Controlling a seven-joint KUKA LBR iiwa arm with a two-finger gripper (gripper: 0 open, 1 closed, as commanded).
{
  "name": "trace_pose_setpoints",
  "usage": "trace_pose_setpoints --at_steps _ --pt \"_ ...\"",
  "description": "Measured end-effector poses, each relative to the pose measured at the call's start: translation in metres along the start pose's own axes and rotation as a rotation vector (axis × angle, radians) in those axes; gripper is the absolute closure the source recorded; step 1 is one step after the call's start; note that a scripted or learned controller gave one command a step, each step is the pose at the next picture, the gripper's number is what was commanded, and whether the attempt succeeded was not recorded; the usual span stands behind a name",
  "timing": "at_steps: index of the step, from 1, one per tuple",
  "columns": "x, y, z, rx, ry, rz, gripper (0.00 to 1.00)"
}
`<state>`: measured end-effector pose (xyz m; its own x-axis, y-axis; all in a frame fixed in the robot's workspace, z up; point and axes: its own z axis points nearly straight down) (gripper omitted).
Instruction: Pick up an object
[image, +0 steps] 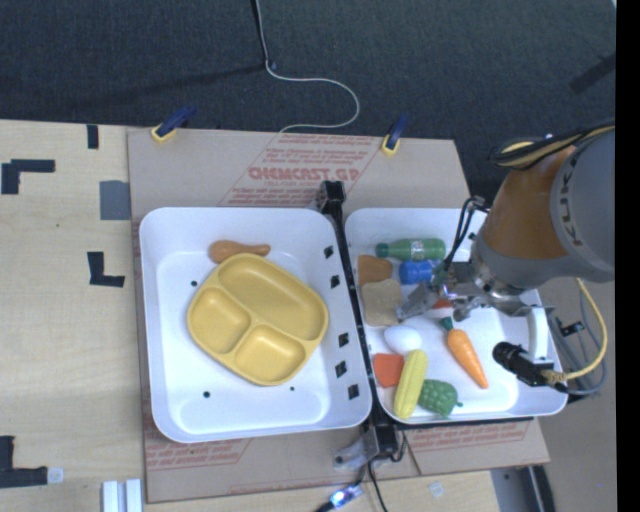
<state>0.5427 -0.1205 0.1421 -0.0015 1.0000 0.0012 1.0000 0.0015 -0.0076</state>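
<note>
**Gripper low over the crowded right bin**

Though the arm reaches well into the right bin from its right edge, nothing can be seen held at its end. The gripper sits low near the middle of that bin, and whether it is spread or pressed together I cannot tell, since the metal parts blur into the toys around it.

The things nearest it are a blue object just toward the far edge and a white egg just toward the near edge. A tan slice of bread lies between the gripper and the divider side, with a brown piece past it. A green bottle lies on its side along the far edge. A carrot lies slanted below the wrist, toward the near right corner. Along the near edge lie an orange piece, a yellow corn cob and a green broccoli, the last two touching.

The toys seem simply scattered, so any one could serve as the object to pick. Judging by position, the egg or the blue object is the likeliest target. The crowding is a risk: neighbours could get nudged or pinched along.

The left bin carries a yellow divided plate near its middle and a drumstick at the plate's far rim, well apart from the gripper.
</note>
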Motion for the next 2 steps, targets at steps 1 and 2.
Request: trace_pose_setpoints --at_steps 1,2 --pt "0.001 -0.001 0.055 0.000 0.000 0.000 0.00" --pt "0.001 0.000 0.042 -0.003 0.000 0.000 1.00"
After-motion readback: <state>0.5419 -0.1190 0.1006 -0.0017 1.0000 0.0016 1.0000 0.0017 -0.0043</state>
